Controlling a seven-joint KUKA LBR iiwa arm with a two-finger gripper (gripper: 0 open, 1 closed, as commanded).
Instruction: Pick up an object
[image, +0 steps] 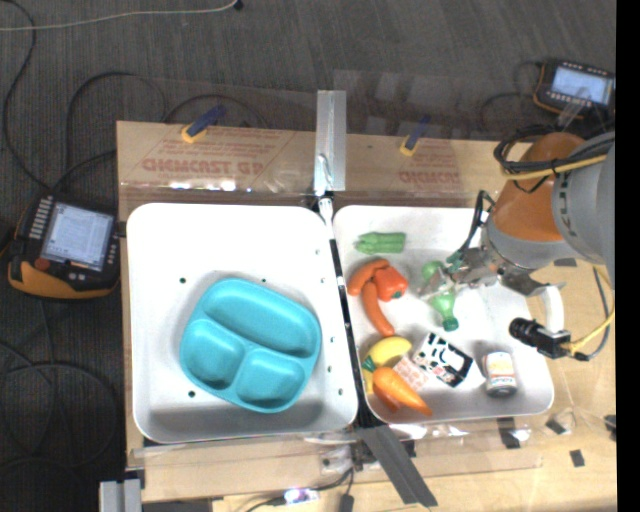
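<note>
Pincer (452, 276) low in right bin (530, 400), finger state unclear, touching small green toy (443, 300). Orange pepper (378, 280) just left, green pepper (381, 242) above, carrot (400, 387) near front. Teal tray (252, 342) in left bin (160, 260).

Right bin (540, 400): clutter along left wall and front: pepper (378, 280), banana (388, 350), carrot (400, 387), card (442, 360), can (499, 371). Open floor at back right. Left bin (150, 300): tray (250, 343) fills the middle; margins free for my tool (452, 281).
</note>
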